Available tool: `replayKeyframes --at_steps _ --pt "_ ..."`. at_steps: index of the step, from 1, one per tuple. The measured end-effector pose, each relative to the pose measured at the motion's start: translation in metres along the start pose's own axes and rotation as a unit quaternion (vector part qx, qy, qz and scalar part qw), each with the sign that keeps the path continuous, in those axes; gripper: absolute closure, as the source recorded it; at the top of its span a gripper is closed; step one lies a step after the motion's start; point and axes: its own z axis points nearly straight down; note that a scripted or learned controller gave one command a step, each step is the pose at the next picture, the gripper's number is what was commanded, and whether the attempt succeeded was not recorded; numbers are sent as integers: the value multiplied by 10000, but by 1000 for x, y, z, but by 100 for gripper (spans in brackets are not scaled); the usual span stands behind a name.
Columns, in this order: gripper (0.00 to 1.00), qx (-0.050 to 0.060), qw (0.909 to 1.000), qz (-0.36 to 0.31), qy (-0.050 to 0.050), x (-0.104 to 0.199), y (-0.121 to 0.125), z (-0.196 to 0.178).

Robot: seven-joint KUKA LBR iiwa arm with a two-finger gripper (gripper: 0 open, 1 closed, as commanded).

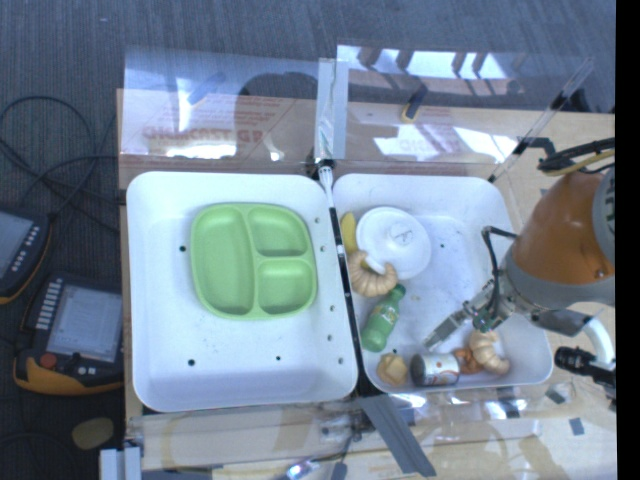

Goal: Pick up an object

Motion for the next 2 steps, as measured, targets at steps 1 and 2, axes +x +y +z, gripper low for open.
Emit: replayKeyframes --at_steps 1,2 --pt "0 -1 9880 -1545 -6 34 66 -16" --pt "0 -4 9785 -2064 -58 29 74 16"
